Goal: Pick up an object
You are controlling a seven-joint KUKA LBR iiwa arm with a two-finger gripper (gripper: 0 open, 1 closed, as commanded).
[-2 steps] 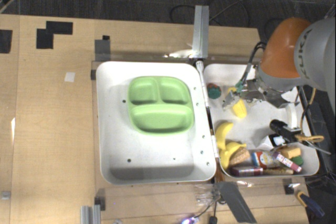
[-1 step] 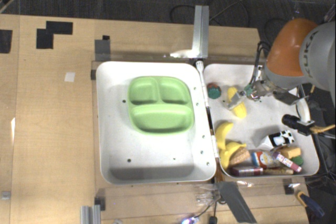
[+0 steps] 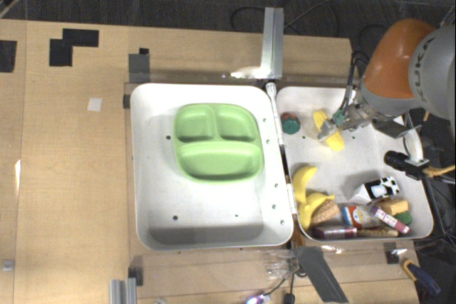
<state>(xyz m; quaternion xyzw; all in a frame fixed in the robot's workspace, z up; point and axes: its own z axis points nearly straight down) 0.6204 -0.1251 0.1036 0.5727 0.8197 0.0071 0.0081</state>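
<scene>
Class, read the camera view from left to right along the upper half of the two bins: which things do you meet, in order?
green divided plate → small green and red toy → yellow toy → pincer, close above the yellow toy → grey arm with its orange band.

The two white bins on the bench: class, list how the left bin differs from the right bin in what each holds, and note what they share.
The left bin holds one thing, a green divided plate; the right bin holds many small things, among them a banana and a green ball. The gripper reaches into the right bin by a yellow piece, not into the left bin. Both are shallow, white, and side by side.
</scene>
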